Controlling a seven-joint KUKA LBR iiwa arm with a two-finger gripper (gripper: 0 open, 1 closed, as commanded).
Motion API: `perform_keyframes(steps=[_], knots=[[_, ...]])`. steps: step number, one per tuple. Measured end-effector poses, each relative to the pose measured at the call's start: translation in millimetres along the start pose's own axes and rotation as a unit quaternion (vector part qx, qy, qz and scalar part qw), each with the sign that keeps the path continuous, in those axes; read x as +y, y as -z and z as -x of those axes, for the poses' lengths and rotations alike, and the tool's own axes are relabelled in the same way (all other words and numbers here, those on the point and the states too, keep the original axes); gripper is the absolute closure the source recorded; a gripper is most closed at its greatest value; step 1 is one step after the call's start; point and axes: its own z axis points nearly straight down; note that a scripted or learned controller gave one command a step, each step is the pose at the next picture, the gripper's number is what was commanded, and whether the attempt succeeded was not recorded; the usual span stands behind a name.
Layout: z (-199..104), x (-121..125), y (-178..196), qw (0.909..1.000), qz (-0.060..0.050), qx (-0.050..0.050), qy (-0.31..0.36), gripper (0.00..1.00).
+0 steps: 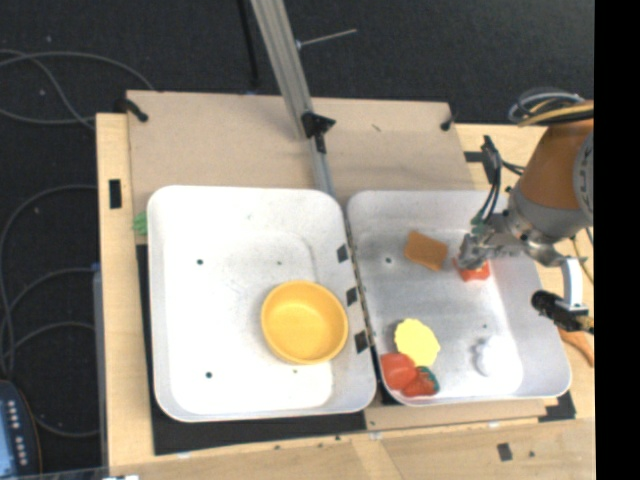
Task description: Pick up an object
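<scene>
My gripper [473, 257] hangs over the upper right part of the right bin [530, 368], below the orange band of the arm [552, 173]. A small red object [477, 271] lies directly under its tip, touching or nearly touching it; I cannot tell whether it is gripped. A brown block [427, 250] lies just left of the gripper. Nearer the front of the same bin are a yellow lumpy object [417, 340], a red fruit-like object with a green bit [406, 374] and a small pale grey object [484, 356].
A yellow bowl [303, 321] stands in the left bin [200, 228], close to the wall between the bins. A metal pole [285, 58] slants over the bench behind the bins. An orange-handled tool [575, 340] lies off the right bin's right rim.
</scene>
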Motion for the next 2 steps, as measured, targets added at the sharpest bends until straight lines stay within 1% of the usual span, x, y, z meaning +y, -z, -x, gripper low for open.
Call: perform_keyframes(steps=[1, 2], knots=[[-3.7, -0.7, 45.7, 0.9999, -0.007, 0.006, 0.004, 1.00], [-11.4, 5.3, 104.6, 1.0000, -0.006, 0.005, 0.004, 1.00]])
